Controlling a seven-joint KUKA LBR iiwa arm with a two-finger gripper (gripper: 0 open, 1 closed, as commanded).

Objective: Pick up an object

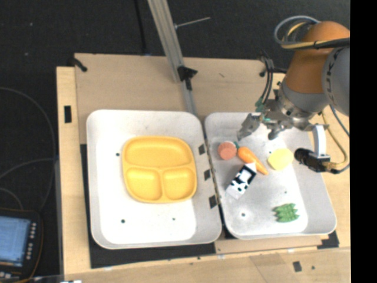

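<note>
A grey robot arm with an orange band (pixel 315 35) reaches in from the upper right of the frame, its wrist bent downward over the top edge of the right bin (pixel 312 217). The gripper (pixel 261 128) hangs above the bin's upper part with its two fingers (pixel 247 125) spread wide and nothing between them.

Below the gripper, in the upper middle of the right bin, sits a loose cluster of objects: a round pinkish-red piece (pixel 227 151), an orange carrot (pixel 252 160) lying at a slant just beside it, a yellow round piece (pixel 280 158) to the carrot's right, and a small black-and-white carton (pixel 241 181) just below the carrot. A green vegetable (pixel 286 213) lies apart, toward the bin's lower right.

The left bin (pixel 106 217) holds a yellow divided plate (pixel 159 168) at its centre.
</note>
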